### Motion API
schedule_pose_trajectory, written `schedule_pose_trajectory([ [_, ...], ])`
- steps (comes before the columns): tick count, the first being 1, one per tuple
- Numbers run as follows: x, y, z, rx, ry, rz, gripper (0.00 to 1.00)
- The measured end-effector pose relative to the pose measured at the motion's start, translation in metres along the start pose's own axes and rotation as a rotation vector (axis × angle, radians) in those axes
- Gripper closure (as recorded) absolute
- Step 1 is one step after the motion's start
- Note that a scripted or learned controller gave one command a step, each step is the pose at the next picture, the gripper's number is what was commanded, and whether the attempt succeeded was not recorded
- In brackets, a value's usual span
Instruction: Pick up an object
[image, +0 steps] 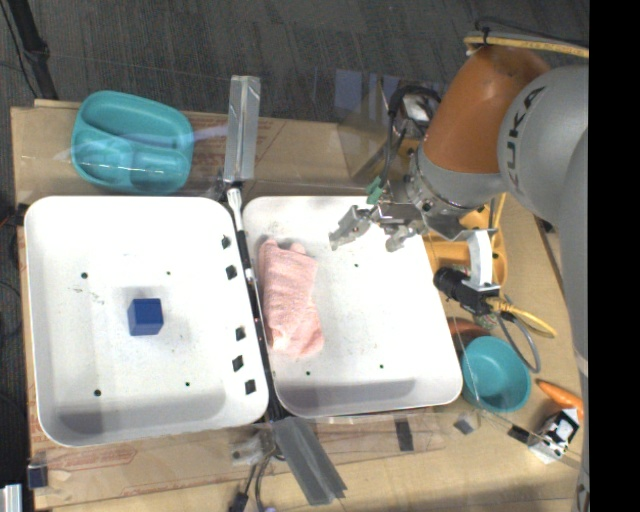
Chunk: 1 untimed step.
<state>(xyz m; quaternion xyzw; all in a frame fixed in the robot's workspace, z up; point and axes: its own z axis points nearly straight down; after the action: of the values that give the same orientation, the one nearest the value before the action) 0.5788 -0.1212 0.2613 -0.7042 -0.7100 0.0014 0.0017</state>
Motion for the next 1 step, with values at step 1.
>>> schedule_pose_trajectory([
  [1,0.004,0.0467,0.165,-0.003,-0.001,-0.133,0.0],
])
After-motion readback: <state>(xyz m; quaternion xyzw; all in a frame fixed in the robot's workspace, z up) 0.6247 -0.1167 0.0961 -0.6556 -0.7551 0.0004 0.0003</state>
